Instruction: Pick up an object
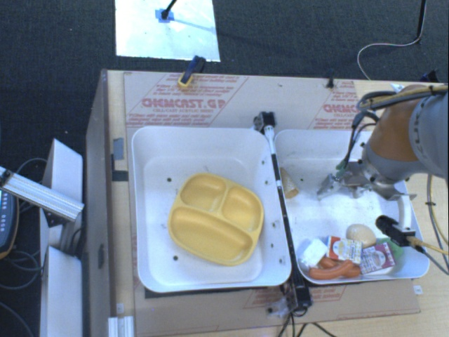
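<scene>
While the end effector (pixel 328 185) hangs low over the bare middle of the right bin (pixel 309 146), nothing is seen gripped, and whether it is spread or pressed together cannot be told (blurred metal, small). Candidate objects are piled at that bin's near corner: a pale round item (pixel 360 233), a red-and-white packet (pixel 345 248), orange sausage-like pieces (pixel 335 271), a white lump (pixel 313 250). The pale round item is judged the easiest target, being topmost and least crowded; a descent from directly above is advised, clear of the bin wall. A yellow tray (pixel 216 217) is sat in the left bin (pixel 151 209). Packet labels are unreadable, and the arm (pixel 407 135) is cut off at the edge.
</scene>
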Tool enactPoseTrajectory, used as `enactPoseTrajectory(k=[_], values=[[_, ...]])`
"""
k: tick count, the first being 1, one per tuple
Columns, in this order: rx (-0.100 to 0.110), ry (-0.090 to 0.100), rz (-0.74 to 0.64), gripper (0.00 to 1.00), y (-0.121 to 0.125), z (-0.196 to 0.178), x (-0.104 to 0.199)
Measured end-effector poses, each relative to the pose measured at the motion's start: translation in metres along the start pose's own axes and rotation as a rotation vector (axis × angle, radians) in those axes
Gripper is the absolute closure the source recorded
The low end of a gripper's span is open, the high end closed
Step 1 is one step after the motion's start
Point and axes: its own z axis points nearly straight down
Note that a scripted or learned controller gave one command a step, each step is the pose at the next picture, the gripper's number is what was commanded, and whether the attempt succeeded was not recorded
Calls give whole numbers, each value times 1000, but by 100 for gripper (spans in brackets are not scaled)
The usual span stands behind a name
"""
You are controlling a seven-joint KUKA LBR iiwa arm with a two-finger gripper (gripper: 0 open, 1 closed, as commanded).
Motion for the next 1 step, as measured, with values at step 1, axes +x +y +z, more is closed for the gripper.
enactPoseTrajectory(k=[1], values=[[-2, 0, -2, 100, 1, -11, 0]])
